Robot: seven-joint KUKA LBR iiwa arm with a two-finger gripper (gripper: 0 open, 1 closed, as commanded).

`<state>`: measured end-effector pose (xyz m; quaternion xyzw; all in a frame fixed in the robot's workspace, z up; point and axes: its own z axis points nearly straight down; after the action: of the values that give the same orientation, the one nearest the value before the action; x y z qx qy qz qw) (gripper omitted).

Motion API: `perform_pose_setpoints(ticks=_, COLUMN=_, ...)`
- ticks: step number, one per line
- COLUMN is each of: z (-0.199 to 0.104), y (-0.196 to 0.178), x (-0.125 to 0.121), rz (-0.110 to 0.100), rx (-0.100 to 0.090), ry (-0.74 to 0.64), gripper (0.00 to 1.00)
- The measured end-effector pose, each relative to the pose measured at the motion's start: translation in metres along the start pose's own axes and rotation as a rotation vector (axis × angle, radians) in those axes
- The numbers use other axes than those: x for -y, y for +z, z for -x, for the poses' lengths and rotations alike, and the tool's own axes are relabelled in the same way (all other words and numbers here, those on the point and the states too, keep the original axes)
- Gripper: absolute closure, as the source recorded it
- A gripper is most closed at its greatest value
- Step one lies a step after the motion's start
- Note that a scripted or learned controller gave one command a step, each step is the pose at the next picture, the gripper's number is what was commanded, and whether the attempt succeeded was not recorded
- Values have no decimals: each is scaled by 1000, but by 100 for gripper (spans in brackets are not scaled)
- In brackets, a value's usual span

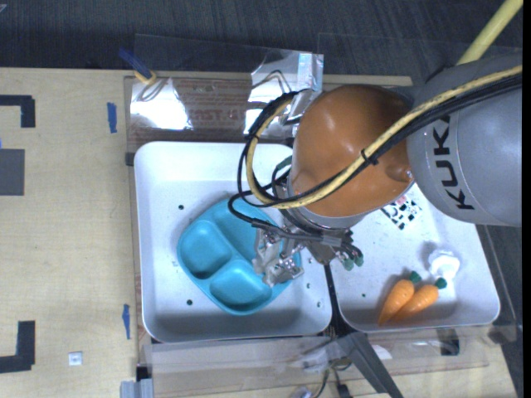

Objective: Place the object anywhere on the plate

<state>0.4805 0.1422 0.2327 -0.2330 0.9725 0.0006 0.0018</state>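
Gripper (278, 259) at frame centre, over the right edge of the blue divided plate (220, 264); cannot tell how far open, nor whether it has anything. Arm (465, 156), upper right: grey link lettered "KU", rest cut off. Left bin (158, 222) holds the plate. Right bin (465, 313), lower right: two carrots (408, 298) touching, white object (444, 265) just above them.
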Motion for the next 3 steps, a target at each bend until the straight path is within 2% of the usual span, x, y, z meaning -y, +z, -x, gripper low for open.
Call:
perform_pose_setpoints(ticks=1, z=41, y=91, x=-40, rz=3, rx=-5, ry=-219, gripper=100)
perform_pose_setpoints(ticks=2, z=7, y=107, x=7, rz=1, rx=-3, ry=-147, gripper=100)
perform_pose_setpoints(ticks=3, z=10, y=95, x=5, rz=2, rx=5, ry=-147, gripper=100)
